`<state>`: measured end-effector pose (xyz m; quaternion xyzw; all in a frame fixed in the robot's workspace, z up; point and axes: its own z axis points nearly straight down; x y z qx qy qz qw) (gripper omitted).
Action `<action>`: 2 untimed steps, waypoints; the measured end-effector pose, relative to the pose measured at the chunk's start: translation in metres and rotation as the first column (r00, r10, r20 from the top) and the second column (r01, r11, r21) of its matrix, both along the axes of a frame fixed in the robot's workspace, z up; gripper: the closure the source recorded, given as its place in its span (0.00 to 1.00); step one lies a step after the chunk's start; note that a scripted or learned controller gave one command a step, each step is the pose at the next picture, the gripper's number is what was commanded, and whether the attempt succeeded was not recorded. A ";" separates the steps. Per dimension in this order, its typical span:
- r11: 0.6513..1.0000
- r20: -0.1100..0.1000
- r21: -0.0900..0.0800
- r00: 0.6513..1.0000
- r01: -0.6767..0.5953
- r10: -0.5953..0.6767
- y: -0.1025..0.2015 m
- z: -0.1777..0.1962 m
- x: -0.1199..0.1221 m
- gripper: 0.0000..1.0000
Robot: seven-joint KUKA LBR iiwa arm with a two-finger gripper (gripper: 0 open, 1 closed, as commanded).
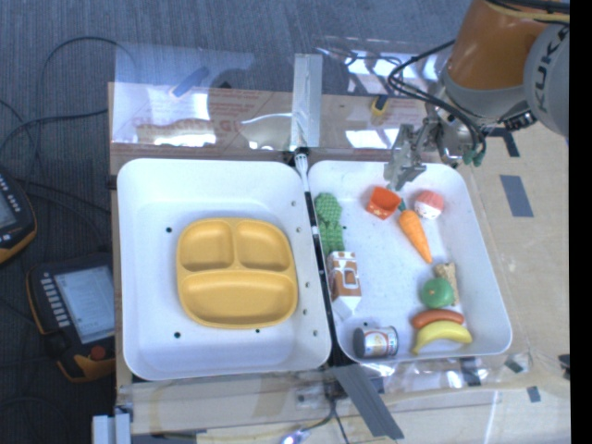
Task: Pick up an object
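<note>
My gripper [404,173] hangs over the back of the right bin [486,276], just above and behind an orange-red block [381,202]. Nothing shows between its fingers, which look slightly apart. Beside the block lie a white and pink toy [427,204] and a carrot [416,234]. Further forward are a green round fruit [437,291], a red sausage [437,319], a banana [440,336] and a tin can [376,342]. Along the bin's left wall sit a green knobbly vegetable [327,215] and a small brown and white carton [344,275].
The left bin [148,340] holds a yellow divided plate [238,271]. A metal divider post [305,95] stands behind the seam between the bins. Cables and a handheld pendant [79,303] lie on the floor at the left.
</note>
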<state>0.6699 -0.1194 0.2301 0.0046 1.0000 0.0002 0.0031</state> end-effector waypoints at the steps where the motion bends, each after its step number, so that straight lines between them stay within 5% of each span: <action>1: 1.000 -0.001 0.000 1.000 0.000 0.000 0.000 0.000 0.000 0.00; 2: 0.998 0.000 0.001 0.998 0.055 -0.055 -0.023 -0.135 -0.025 0.00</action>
